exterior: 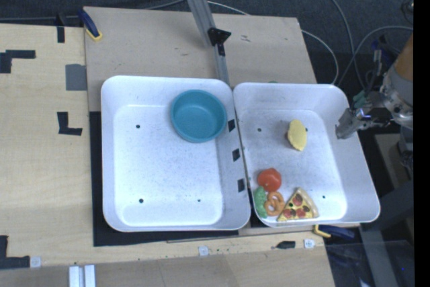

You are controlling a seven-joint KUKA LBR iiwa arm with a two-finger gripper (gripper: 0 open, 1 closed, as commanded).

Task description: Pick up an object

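Left bin [127, 165]: blue bowl [198, 115] at far right corner. Right bin [329, 101]: yellow lemon-like piece [297, 135] mid-bin; red tomato [269, 179], green item [260, 199], orange pretzel [274, 202], pizza slice [297, 206] clustered at near left corner. Gripper [349, 121] over right bin's right rim, grasping nothing visible; released or clenched, cannot tell.

Bowl [198, 115] in left bin [127, 205]

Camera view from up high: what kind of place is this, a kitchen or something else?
Probably a robot test bench in a lab, not a kitchen. Two shallow white plastic bins sit side by side on a wooden board, the small plastic pizza slice looks like toy food, and loose cables trail behind.
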